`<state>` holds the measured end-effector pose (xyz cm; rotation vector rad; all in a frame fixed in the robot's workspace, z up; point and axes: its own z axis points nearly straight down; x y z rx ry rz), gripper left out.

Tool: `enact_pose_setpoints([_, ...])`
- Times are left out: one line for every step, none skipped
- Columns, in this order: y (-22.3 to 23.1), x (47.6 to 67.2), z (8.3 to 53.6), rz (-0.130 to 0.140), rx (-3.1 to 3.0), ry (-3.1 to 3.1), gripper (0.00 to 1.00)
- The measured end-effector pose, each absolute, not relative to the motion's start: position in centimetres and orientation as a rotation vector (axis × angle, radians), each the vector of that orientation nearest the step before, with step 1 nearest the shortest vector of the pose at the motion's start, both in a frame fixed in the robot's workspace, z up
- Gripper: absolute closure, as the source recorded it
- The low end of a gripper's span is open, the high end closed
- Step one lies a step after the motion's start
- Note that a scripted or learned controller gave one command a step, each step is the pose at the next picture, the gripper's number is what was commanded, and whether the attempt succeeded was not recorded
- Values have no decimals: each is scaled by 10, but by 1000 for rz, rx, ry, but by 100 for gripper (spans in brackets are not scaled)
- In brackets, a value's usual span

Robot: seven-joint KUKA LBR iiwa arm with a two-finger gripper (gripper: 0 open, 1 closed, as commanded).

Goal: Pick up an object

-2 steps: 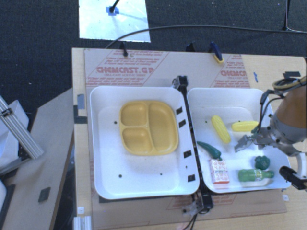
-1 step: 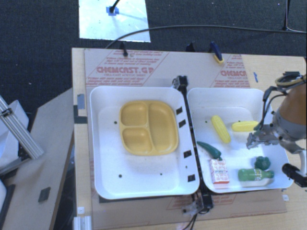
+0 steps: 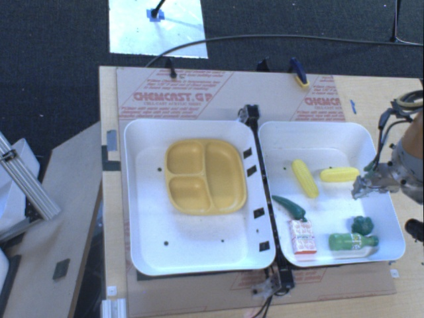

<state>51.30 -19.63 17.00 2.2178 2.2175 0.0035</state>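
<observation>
Desk (image 3: 199,88) bearing two white bins. Left bin (image 3: 142,177) with a yellow divided plate (image 3: 204,176), wide bare floor around. Right bin (image 3: 331,141) crowded: corn cob (image 3: 305,178), yellow banana-like piece (image 3: 339,174), green pepper (image 3: 289,207), red-white carton (image 3: 303,236), green bottle (image 3: 352,242), dark green lump (image 3: 362,225). Arm cut off at right edge. Claw (image 3: 363,187) beside the yellow piece, near the bin's right wall; spread of its grip too blurred to tell.

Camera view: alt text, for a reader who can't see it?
The claw hangs at the right bin's right edge, near a yellow toy; that bin also holds a corn cob, green pepper, carton and green bottle. The left bin holds a yellow divided plate.
</observation>
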Motion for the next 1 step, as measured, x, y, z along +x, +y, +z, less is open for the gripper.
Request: enact_pose_setpoints([-203,506,224,4,2217,2217,100])
